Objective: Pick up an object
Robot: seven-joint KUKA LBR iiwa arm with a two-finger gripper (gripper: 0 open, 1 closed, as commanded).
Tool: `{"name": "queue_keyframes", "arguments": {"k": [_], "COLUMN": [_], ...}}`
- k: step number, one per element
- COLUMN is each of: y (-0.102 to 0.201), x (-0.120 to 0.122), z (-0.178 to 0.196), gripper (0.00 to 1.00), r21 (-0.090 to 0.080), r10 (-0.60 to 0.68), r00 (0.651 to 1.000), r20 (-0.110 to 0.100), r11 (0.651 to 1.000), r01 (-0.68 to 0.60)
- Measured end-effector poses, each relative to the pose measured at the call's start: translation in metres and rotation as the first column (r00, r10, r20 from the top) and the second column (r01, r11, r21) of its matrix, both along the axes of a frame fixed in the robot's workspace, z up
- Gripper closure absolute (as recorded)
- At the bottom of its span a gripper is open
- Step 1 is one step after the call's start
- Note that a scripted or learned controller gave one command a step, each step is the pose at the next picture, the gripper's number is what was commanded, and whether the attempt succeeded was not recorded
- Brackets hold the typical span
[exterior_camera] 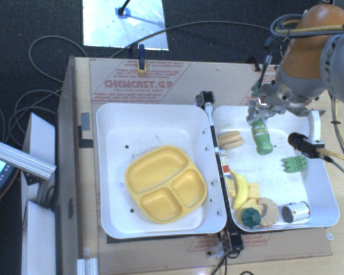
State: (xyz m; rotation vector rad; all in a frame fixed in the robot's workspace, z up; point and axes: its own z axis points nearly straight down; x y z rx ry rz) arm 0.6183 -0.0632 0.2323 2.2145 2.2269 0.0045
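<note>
Green plastic bottle (pixel 262 137), rounded, beneath metal end effector (pixel 258 114)

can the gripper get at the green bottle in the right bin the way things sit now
Probably yes. The gripper sits right above the green bottle, at its top end, and nothing lies over the bottle; the bread roll is off to its side.

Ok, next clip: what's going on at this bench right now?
A grey KUKA arm reaches in from the right, its gripper right over the top end of a green bottle in the right bin. The bottle seems to lie on the bin floor. A bread roll, banana, green leafy toy and small can also lie there. The left bin holds a yellow divided tray.
</note>
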Motion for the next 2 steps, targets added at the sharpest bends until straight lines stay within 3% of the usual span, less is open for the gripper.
{"name": "queue_keyframes", "arguments": {"k": [2], "y": [0.119], "x": [-0.036], "z": [0.077], "gripper": [1.0], "r21": [0.001], "r10": [0.0], "r00": [1.0], "r20": [0.0], "r11": [1.0], "r01": [0.0]}}
